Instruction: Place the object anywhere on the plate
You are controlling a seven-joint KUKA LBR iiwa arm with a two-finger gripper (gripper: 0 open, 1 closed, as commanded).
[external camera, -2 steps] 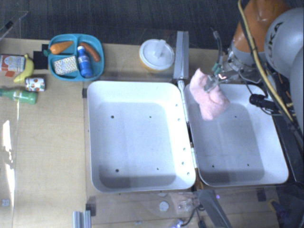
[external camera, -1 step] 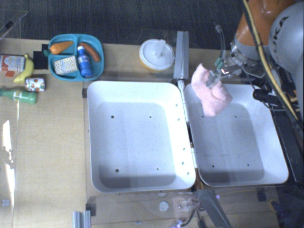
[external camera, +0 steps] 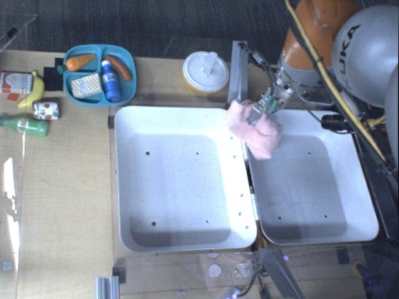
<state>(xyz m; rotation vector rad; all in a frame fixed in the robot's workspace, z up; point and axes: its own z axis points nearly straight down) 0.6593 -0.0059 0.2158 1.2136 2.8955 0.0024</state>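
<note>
While "KUKA" marks the arm (external camera: 368,48), the gripper (external camera: 260,112) clasps a pink cloth (external camera: 255,132).

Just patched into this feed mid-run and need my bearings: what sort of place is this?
Most likely a robotics lab bench for pick-and-place trials. Two shallow white bins sit side by side, a grey-and-orange arm's gripper hangs at a soft pink cloth-like object, and a blue divided tray of toy food stands nearby.
</note>
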